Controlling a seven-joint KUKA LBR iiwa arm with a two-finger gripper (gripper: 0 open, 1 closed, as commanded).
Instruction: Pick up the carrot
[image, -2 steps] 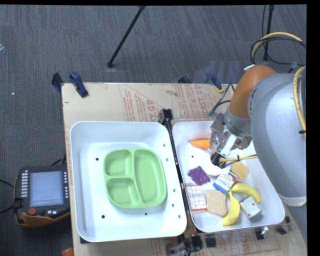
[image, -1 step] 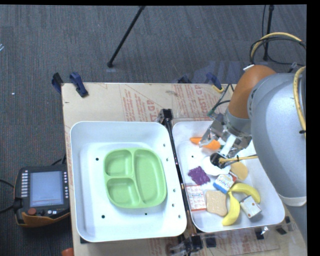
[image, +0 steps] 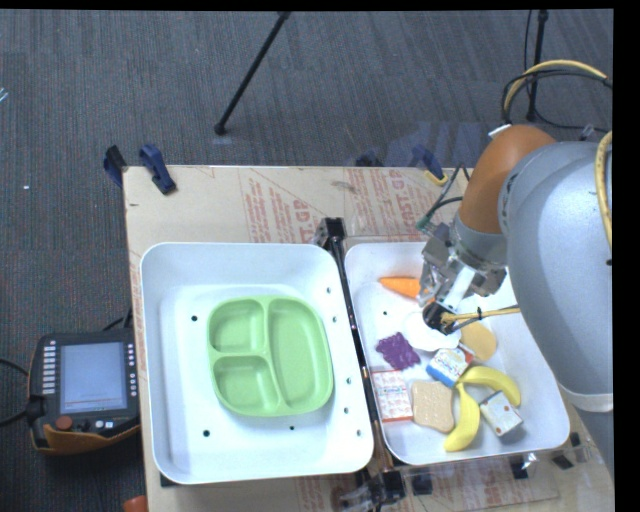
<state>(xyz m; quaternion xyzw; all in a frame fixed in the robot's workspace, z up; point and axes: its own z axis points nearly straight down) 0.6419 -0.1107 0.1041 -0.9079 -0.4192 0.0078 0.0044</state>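
The carrot (image: 401, 286) looks light, stiff and smooth; across its thicker middle seems the best hold. The gripper (image: 438, 298) hangs just beside it; whether the jaws are wide or narrow cannot be told.

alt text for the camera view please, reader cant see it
The robot's hand reaches into the right bin, right beside an orange carrot that lies on the bin floor, not held. Purple grapes, a banana and other small items lie nearby, and the left bin holds a green divided plate.
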